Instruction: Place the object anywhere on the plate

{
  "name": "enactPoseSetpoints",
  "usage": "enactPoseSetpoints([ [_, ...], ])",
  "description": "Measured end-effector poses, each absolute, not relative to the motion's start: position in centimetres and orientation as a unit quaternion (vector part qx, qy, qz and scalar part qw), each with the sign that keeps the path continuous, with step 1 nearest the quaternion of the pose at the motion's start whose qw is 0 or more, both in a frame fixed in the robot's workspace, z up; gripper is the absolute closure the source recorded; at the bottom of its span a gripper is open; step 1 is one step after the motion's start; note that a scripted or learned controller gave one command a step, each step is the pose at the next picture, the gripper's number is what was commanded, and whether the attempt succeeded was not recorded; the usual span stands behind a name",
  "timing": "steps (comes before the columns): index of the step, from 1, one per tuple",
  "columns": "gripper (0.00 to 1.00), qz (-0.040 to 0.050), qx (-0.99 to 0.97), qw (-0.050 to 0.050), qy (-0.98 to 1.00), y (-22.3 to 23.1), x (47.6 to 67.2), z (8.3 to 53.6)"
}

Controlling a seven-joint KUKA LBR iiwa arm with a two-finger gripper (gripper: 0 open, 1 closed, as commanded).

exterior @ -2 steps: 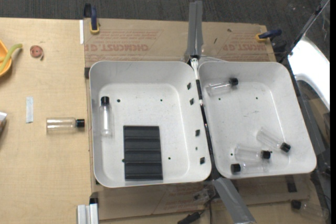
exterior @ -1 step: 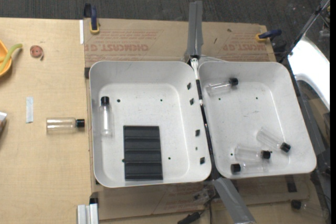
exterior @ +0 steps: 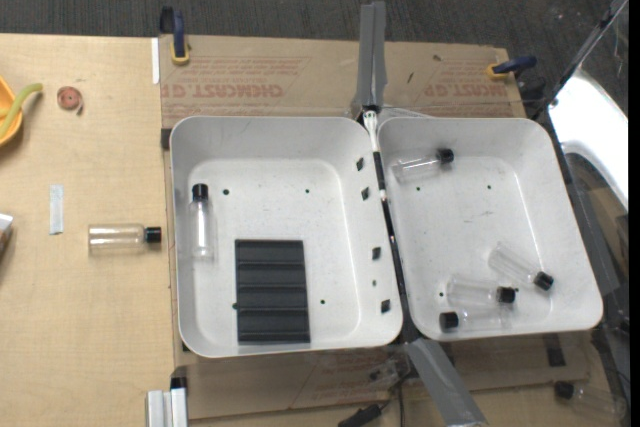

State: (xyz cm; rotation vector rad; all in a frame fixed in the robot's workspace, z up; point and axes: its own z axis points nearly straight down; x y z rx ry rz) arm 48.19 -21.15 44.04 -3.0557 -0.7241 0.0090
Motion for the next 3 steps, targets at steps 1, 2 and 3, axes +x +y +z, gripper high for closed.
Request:
enactPoseSetpoints([
  [1,0.00,0.0027,-0.995,0.000,-0.102,-19.03,49.13,44.02],
  [2,0.00,0.0027,-0.995,0.000,-0.102,-19.03,49.13,44.01],
  [3,0.00,0.0027,-0.995,0.000,-0.102,-19.03,49.13,44.01],
])
